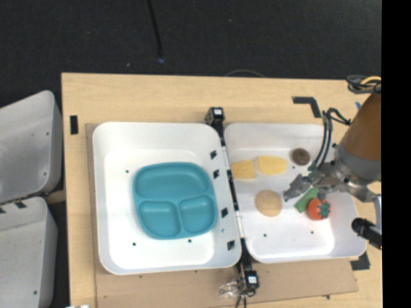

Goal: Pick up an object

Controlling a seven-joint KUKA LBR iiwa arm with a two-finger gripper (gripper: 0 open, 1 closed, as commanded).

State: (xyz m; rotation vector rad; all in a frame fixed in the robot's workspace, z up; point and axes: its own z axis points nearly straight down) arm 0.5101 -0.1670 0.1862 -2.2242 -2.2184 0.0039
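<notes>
Glossy white plastic bins (160,249), matt wooden bench (192,98)

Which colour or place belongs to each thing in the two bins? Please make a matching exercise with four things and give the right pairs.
Things:
1. divided tray
2. small round brown object
3. strawberry toy
4. round tan bun

Descriptions:
A. red with a green top, right bin, beside the gripper
B. teal, lying in the left bin
C. near the far wall of the right bin
D. pale beige, middle of the right bin, nearer than the two yellow pieces

Pairs: 1-B, 2-C, 3-A, 4-D
</notes>
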